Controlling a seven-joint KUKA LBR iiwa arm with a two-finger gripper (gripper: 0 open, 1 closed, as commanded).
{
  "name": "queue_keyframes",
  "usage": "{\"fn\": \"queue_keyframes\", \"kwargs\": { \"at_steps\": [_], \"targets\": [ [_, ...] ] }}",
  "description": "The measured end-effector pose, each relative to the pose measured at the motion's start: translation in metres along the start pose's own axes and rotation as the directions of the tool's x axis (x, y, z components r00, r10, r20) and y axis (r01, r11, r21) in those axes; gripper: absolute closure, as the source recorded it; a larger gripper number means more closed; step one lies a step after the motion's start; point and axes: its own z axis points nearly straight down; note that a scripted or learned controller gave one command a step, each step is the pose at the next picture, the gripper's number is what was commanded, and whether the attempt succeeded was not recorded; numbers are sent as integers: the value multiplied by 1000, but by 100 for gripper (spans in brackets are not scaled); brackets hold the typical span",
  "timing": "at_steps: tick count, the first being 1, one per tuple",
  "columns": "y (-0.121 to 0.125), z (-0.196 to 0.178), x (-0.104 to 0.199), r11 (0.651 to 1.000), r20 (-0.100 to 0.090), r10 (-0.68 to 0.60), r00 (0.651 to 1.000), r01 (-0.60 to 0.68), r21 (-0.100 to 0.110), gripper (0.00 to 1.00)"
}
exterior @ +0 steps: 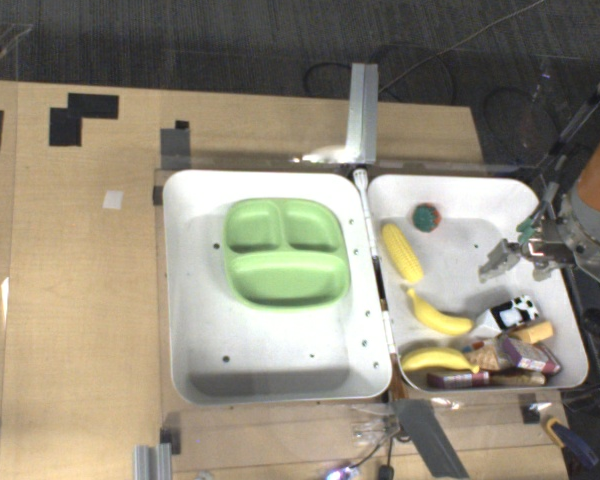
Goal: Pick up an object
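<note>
Seen from the fixed camera above the bench, two shallow white bins sit side by side on a pale wooden surface, the left bin [195,368] holding a light green divided plate [285,250] with three compartments, lying flat near the bin's middle. The right bin [460,190] carries the objects on offer. A yellow ear of corn [402,251] lies at a slant near the bin's left wall, its surface ribbed with rows of kernels. Just below it, a curved yellow banana [439,315] points toward the bin's middle, and a second banana [436,359] rests along the near edge. Beside that second banana, in the near right corner, small items crowd together: a black-and-white toy [516,313] that cannot be identified further, a tan block [536,332], and a cluster of brown and dark red packets [505,360] touching one another. A small round ball [426,217], green with a reddish patch, sits alone toward the far side of the bin, well apart from the rest. The grey arm [592,228], its orange band showing at the frame's right edge, reaches in over the right bin's right side. Its gripper [502,259] hangs over a bare stretch of the bin floor, above the toy and to the right of the corn, with its fingers spread apart and nothing between them.
</note>
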Motion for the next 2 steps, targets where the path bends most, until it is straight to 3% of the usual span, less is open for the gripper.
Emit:
{"fn": "queue_keyframes", "kwargs": {
  "at_steps": [1,2],
  "targets": [
    [46,96,62,968,0,-250,968,250,-1,0],
    [-6,123,58,956,5,-292,956,292,-15,0]
  ]
}}
